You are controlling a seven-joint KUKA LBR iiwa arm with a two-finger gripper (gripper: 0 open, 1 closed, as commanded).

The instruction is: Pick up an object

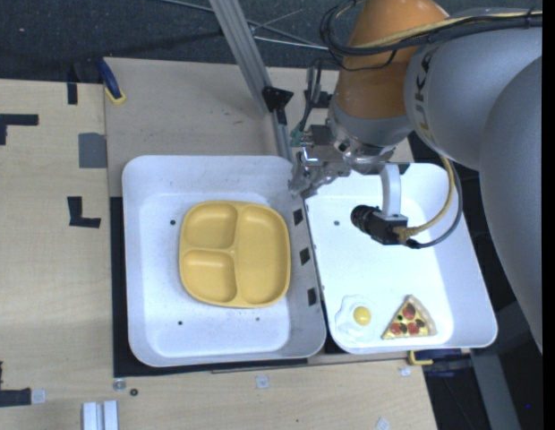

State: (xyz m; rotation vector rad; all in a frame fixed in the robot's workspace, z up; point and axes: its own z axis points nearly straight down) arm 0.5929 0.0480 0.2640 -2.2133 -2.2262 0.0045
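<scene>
The end effector (306, 179) hangs over the right bin's (456, 267) far-left corner (finger state unreadable), toy egg (356, 315) untouched.

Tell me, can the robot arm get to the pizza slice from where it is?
Probably yes. The pizza slice lies flat in the right bin, the same bin the gripper hangs over. Nothing covers it; the fried egg beside it leaves its top free.
</scene>
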